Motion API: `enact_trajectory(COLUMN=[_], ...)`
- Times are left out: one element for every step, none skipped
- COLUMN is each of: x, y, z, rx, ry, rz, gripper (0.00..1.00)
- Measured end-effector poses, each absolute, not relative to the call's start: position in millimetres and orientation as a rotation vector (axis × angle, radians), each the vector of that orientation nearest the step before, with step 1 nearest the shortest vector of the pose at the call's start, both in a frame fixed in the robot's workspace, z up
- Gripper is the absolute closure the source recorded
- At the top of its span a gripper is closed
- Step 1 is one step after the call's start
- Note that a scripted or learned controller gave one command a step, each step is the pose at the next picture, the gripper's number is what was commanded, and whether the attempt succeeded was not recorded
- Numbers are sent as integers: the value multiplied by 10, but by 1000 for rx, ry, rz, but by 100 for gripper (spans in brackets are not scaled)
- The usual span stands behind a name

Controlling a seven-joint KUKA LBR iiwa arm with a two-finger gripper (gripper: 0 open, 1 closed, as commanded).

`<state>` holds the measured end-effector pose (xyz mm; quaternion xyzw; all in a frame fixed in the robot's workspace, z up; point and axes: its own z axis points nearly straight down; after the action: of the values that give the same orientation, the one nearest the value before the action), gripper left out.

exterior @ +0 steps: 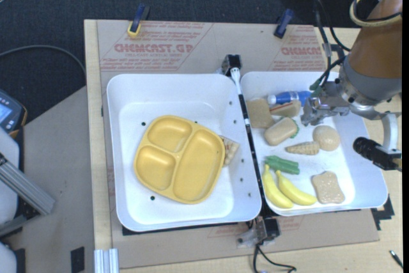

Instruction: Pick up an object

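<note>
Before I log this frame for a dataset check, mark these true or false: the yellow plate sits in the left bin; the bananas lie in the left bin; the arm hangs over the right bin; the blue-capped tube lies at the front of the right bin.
1. The yellow divided plate sits in the left bin. True.
2. The bananas lie in the left bin. False: they lie in the right bin, at its front.
3. The arm's gripper hangs over the right bin. True.
4. The blue-capped tube lies at the front. False: it lies at the back.
</note>
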<state>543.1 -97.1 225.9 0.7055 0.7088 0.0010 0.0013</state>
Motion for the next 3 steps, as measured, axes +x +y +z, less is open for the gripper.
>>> enact_trajectory(x=[5385, 5361, 5415], y=[-396, 231, 683], z=[2344, 2249, 2342], rx=[2216, 2217, 2217], ry=[2229, 2232, 2224], rz=[2, -1, 4], gripper=[100, 100, 100])
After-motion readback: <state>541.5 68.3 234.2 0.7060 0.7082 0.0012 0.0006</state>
